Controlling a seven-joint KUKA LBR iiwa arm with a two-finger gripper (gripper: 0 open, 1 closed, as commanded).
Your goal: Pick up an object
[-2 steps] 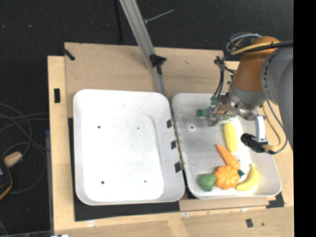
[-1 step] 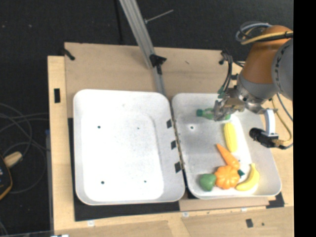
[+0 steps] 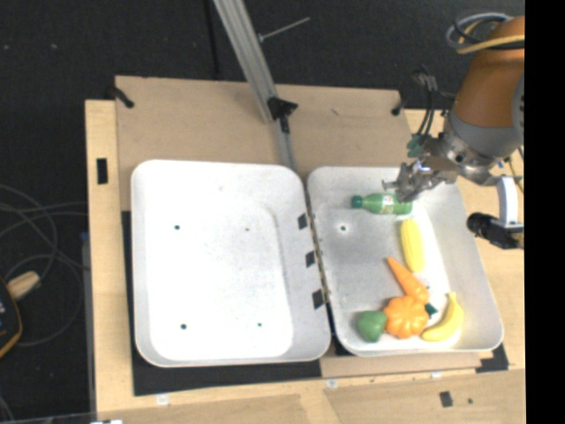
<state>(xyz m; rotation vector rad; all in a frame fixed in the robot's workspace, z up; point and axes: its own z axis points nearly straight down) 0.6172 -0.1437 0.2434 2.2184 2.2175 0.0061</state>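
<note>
My gripper (image 3: 403, 189) hangs over the back of the right bin (image 3: 353, 254), right at the thick end of a small green bottle (image 3: 380, 204) that lies on its side there. Whether it touches the bottle I cannot tell. In front of the bottle lies a yellow corn cob (image 3: 411, 244), then an orange carrot (image 3: 404, 276). Near the bin's front sit an orange pumpkin (image 3: 404, 318), a green pepper (image 3: 372, 325) and a yellow banana (image 3: 446, 320).
The left bin (image 3: 221, 263) stands beside the right one, joined along a hinged middle edge. A slanted metal pole (image 3: 252, 47) rises behind the bins. Cables and a small tan object (image 3: 22, 283) lie off the bench at the left.
</note>
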